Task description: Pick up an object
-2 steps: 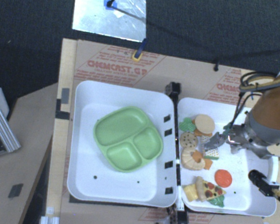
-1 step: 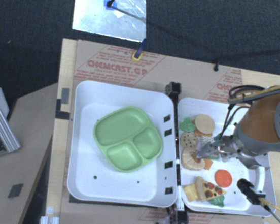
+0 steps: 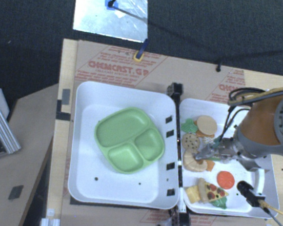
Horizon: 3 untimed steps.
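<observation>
I see the gripper low in the right bin among toy foods, over the tan slice. I cannot tell its finger state.

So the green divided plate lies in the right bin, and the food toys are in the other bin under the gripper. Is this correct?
Not quite: the camera view shows the green divided plate in the left bin. The food toys lie in the right bin, under the gripper.
</observation>
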Each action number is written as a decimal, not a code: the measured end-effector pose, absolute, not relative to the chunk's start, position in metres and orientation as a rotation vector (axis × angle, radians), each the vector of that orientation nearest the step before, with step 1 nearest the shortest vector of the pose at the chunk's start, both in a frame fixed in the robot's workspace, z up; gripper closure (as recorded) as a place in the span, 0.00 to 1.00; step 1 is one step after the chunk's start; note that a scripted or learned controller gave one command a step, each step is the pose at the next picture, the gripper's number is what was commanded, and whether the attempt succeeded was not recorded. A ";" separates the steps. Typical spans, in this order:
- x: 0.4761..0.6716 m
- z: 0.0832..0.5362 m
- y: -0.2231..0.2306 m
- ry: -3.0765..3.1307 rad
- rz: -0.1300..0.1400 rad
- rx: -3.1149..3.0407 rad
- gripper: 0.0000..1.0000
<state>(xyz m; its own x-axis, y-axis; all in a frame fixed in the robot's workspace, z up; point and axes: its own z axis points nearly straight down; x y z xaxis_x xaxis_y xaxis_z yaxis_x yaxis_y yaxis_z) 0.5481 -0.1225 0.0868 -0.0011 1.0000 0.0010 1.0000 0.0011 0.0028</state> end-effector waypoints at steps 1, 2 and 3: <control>0.550 0.099 -0.122 2.220 0.011 2.217 1.00; 0.552 0.163 -0.123 2.221 0.006 2.213 1.00; 0.545 0.211 -0.126 2.222 0.005 2.214 1.00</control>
<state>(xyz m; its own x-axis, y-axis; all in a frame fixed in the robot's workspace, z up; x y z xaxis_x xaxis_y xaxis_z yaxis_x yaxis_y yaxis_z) 0.5453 -0.1259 0.2106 -0.0037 1.0000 -0.0011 1.0000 0.0037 0.0053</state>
